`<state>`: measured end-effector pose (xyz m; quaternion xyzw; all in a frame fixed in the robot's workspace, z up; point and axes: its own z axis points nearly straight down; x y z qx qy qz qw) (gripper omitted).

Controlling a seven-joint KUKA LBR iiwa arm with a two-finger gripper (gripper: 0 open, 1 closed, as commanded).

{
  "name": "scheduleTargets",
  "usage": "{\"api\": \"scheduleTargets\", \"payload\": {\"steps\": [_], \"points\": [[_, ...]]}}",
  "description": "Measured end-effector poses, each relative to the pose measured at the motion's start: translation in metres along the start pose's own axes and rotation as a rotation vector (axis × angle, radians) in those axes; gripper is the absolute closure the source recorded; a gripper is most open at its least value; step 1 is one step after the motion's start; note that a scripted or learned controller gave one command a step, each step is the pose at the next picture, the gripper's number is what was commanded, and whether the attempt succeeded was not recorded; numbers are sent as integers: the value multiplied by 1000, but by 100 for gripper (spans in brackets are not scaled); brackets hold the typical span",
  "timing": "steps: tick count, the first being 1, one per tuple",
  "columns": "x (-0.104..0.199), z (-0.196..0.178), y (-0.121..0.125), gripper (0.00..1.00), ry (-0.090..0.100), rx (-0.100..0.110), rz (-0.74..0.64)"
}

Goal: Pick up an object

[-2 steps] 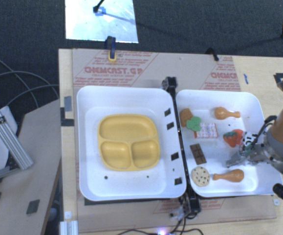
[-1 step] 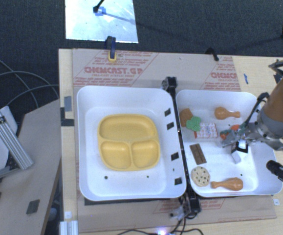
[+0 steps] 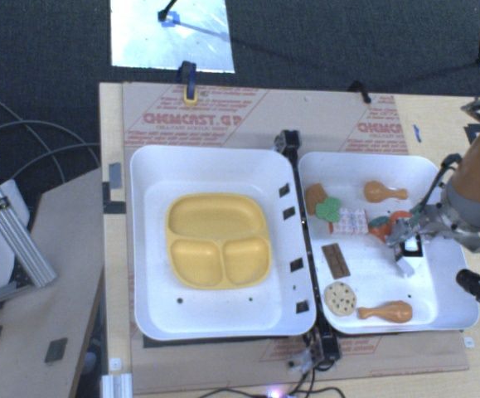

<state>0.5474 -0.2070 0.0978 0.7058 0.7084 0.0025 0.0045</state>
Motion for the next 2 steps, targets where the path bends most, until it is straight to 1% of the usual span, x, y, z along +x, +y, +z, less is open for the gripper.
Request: {"api": "scheduleTargets", "payload": {"steps": [1, 2], "points": [[127, -30, 34, 100, 9, 4, -10], [187, -115, 41, 100, 6, -1, -8]]}}
